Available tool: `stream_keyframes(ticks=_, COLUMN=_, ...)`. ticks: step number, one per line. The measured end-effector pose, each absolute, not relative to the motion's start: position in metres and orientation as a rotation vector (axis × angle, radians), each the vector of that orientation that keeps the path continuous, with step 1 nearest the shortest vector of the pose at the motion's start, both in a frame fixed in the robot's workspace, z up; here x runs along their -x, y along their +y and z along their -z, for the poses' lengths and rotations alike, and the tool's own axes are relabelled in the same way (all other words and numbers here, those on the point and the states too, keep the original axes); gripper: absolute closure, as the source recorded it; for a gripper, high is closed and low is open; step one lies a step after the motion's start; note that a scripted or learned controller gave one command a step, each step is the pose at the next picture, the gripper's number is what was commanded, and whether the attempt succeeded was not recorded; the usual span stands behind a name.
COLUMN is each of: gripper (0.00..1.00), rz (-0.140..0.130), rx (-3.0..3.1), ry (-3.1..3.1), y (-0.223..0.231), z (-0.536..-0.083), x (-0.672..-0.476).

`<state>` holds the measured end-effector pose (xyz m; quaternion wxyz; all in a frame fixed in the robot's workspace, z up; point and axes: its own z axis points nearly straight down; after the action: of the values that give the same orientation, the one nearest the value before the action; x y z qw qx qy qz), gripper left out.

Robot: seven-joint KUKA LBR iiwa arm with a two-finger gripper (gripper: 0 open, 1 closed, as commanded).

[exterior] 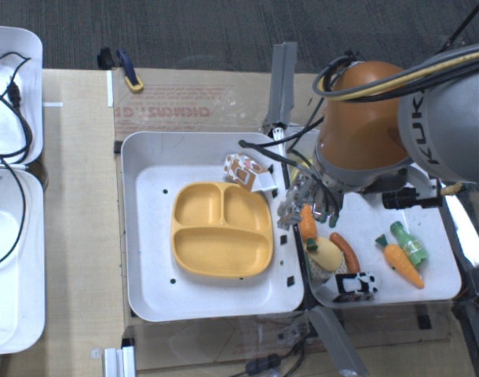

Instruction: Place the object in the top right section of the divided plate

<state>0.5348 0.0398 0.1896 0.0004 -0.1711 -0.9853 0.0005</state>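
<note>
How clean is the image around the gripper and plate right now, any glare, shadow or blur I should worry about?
Camera view: even lighting, the yellow divided plate sharp with soft shading at its rims; mild glare on the left bin's white floor and the clear film behind it; the gripper sits in the arm's shadow amid cables, slightly soft, so its fingers are hard to read; toys in the right bin look crisp.

Even, bright overhead light, no harsh shadows; the shallow white plastic bin (137,234) on the left reads slightly washed out along its rim; soft glare sits on the glossy orange band of the grey arm (361,116); the yellow divided plate (221,230) casts only a faint shadow; focus is moderately soft throughout, small objects lacking fine detail.
</note>
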Motion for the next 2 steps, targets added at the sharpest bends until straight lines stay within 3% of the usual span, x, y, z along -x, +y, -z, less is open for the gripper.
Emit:
stream_keyframes(ticks=1, gripper=1.0, rz=-0.001, rx=0.442, ry=-3.111, y=-0.0145, z=-0.2442, x=-0.515)
stream_keyframes(ticks=2, gripper=1.0, rz=0.0, rx=0.448, ry=-3.111, y=-0.0151, z=-0.2518, x=-0.517)
